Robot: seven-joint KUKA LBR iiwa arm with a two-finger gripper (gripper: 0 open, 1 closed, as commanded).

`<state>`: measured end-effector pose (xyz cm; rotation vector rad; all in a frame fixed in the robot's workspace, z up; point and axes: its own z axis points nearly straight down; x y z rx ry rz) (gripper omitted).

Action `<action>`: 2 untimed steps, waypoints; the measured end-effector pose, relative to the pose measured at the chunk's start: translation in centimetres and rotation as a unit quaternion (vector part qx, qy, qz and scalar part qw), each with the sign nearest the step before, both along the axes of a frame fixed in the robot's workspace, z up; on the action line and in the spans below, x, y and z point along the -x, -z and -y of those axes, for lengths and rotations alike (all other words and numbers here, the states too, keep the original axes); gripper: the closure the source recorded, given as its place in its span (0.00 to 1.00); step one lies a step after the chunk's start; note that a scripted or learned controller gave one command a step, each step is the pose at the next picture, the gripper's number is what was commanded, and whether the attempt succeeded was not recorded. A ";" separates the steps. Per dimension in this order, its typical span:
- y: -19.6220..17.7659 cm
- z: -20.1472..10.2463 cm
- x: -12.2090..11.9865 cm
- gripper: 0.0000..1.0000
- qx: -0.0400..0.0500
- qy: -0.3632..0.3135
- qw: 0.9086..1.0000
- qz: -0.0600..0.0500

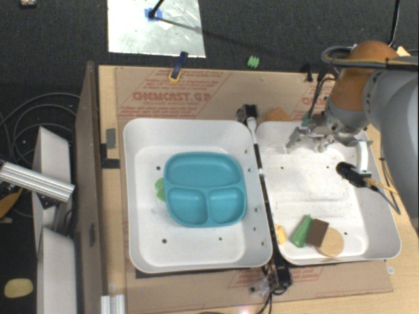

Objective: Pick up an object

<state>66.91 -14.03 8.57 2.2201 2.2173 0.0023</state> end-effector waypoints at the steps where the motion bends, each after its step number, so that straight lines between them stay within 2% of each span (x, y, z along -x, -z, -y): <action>1: -1.1 -0.3 -0.1 1.00 0.000 -0.002 1.000 0.002; 2: -10.2 3.1 -0.2 1.00 0.001 0.000 1.000 0.004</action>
